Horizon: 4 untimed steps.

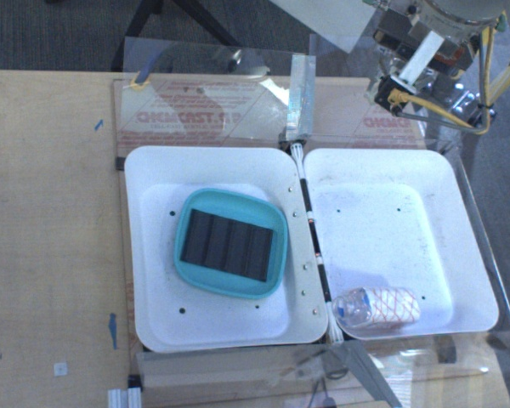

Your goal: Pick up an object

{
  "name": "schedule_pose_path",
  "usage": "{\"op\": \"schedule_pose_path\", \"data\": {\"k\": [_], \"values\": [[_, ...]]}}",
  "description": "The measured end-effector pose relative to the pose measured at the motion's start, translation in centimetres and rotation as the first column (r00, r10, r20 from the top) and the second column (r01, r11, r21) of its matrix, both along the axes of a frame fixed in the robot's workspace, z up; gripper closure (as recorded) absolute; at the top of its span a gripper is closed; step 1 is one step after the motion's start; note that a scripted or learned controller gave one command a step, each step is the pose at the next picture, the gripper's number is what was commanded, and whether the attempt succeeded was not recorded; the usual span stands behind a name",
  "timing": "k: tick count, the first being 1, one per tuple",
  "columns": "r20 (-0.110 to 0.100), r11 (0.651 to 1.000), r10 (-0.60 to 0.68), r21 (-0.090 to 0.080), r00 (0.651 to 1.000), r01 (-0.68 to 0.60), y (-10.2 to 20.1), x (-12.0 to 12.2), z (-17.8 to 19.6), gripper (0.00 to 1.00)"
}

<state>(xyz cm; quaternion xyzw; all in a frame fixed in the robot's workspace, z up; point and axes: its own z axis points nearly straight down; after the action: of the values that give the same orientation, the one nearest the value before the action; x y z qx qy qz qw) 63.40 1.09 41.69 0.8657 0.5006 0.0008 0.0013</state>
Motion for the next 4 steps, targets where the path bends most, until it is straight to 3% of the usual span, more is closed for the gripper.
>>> {"op": "schedule_pose_path", "data": {"k": [1, 2, 3, 4], "values": [[0.001, 0.991, 0.137, -0.001, 0.991, -0.137, 1.5, 3.3, -2.4, 1.0], [0.005, 0.99, 0.14, -0.003, 0.99, -0.14, 1.6, 3.4, -1.3, 1.0], [0.001, 0.461, 0.888, -0.006, 0.461, -0.888, 3.7, 2.0, 1.9, 1.0], [0.001, 0.461, 0.887, -0.005, 0.461, -0.887, 3.7, 2.0, 1.9, 0.0]]}}
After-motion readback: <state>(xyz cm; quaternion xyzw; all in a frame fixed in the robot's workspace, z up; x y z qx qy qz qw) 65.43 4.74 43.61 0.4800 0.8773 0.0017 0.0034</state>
